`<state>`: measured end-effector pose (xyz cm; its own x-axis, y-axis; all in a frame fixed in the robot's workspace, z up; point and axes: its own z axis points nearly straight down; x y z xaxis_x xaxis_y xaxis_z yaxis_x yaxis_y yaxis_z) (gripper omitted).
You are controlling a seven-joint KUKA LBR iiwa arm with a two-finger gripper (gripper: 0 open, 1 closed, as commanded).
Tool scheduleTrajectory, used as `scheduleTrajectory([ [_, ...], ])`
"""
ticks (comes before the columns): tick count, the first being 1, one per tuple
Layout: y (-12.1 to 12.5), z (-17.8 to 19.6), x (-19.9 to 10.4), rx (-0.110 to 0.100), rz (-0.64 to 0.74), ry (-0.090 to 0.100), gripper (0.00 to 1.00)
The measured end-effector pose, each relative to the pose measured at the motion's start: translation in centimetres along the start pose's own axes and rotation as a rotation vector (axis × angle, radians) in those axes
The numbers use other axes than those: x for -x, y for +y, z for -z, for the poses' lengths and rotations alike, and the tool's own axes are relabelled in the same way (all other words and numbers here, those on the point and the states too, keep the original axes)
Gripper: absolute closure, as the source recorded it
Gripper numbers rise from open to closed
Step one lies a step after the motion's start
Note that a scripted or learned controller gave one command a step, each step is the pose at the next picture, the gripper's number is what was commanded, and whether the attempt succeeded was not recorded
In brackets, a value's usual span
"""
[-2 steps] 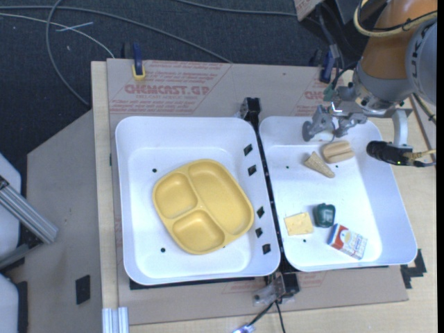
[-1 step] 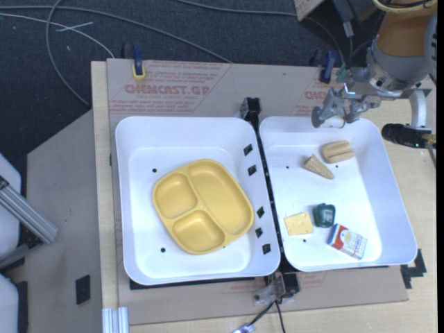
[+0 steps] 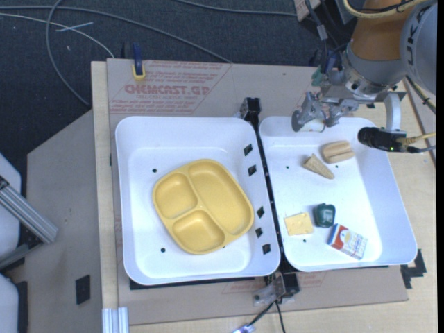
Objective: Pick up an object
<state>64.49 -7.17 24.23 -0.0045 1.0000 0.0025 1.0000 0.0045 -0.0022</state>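
Smooth plastic on a matt board table

Both white bins (image 3: pixel 132 186) look like glossy moulded plastic, and the yellow divided plate (image 3: pixel 202 205) is smooth plastic with a soft sheen. The table (image 3: pixel 173 89) is matt tan board with red print. The pincer (image 3: pixel 316 113) looks like dull grey metal, the arm's orange band (image 3: pixel 388 19) satin-smooth.

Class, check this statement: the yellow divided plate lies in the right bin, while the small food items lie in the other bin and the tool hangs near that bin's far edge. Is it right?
Not quite. The camera view shows the yellow divided plate in the left bin, not the right. The rest stands: the small food items lie in the right bin, and the tool hangs near its far edge.
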Motion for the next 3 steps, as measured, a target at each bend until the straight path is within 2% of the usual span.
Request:
scheduleTrajectory([
  [2, -2.9, -2.2, -11.3, -0.003, 0.001, 0.001, 1.00],
  [3, -3.4, -3.0, -16.3, -0.002, 0.001, 0.000, 1.00],
])
